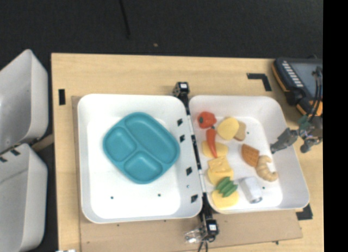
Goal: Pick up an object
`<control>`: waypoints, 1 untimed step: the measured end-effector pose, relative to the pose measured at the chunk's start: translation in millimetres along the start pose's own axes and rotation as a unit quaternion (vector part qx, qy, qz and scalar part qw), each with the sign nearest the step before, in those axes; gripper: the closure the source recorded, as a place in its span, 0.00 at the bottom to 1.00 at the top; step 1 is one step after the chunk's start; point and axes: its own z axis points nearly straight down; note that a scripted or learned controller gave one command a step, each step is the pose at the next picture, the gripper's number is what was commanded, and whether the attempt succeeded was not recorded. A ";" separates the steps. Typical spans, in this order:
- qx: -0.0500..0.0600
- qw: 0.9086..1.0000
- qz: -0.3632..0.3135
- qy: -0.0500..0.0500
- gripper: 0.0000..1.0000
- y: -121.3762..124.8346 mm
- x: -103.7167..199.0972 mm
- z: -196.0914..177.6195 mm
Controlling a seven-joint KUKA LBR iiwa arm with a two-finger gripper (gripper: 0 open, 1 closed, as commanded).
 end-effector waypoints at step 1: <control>-0.003 1.000 -0.001 -0.001 0.00 1.6 0.4 -3.6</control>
